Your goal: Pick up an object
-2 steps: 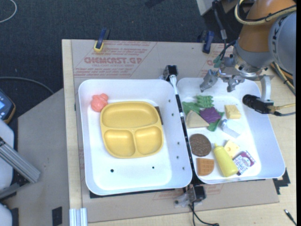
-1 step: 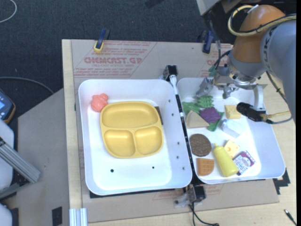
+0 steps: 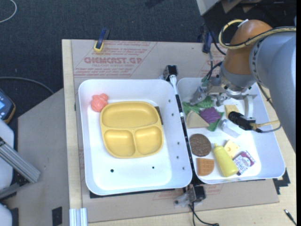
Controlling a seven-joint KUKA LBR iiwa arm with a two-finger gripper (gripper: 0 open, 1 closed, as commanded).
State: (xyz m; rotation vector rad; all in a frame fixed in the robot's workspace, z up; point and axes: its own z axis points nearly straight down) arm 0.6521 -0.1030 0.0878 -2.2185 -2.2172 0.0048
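Note:
My gripper hangs low over the back of the right bin, just above a green leafy piece and a bunch of purple grapes. Nothing shows clearly between its fingers. In front of them lie a brown round cookie, a yellow bottle, an orange waffle piece, a yellow cheese wedge and a red-and-white packet.
The left bin bears a yellow divided plate and a pink toy at its back left corner. A black clamp sits at the back where the two bins meet. A pale flat piece lies under the grapes.

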